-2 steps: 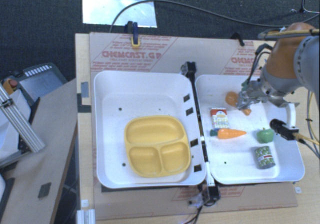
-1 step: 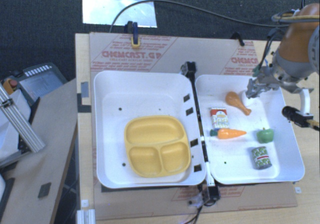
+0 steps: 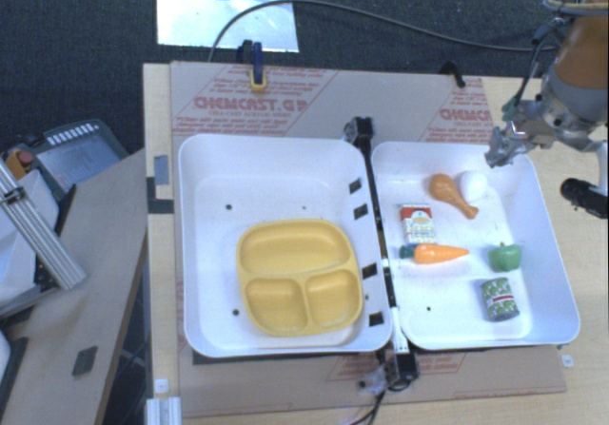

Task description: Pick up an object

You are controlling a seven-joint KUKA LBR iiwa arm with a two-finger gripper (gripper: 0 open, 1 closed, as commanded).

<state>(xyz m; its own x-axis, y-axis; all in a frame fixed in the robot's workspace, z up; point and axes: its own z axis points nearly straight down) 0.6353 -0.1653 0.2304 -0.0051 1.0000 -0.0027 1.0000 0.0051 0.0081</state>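
We see 2 white bins: the left bin (image 3: 205,223) holds a yellow 3-compartment tray (image 3: 298,276). The right bin (image 3: 547,252) holds a chicken drumstick (image 3: 455,191), carrot (image 3: 438,255), small carton (image 3: 416,223), can (image 3: 499,299) and green pepper (image 3: 505,256). The gripper (image 3: 501,153) hovers at the right bin's far right corner, holding nothing; we cannot tell its opening.
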